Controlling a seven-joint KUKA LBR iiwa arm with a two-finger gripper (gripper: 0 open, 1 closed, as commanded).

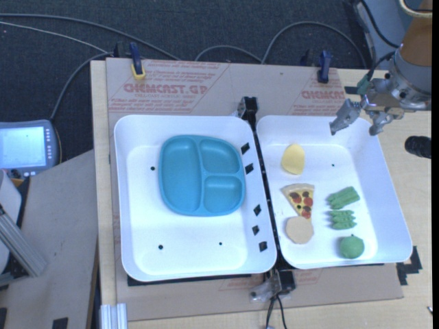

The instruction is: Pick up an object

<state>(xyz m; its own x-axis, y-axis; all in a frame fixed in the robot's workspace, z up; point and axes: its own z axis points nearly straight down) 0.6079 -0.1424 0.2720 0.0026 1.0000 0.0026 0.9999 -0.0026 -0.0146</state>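
We see a brown bench (171,88) on dark carpet, with blue clamps at its back edge. Two white bins sit side by side on it. The left bin (137,245) holds a big blue plate (202,175) with three parts, near its back half. The right bin (384,204) holds small toy foods: a pizza slice (300,200) in the middle, a tan cookie (299,231) touching its tip, a yellow piece (293,158) behind them, and three green pieces (343,198) along the right side. The gripper (360,123) hangs above the right bin's back right corner, fingers spread apart, holding nothing. The bin's back middle is bare.
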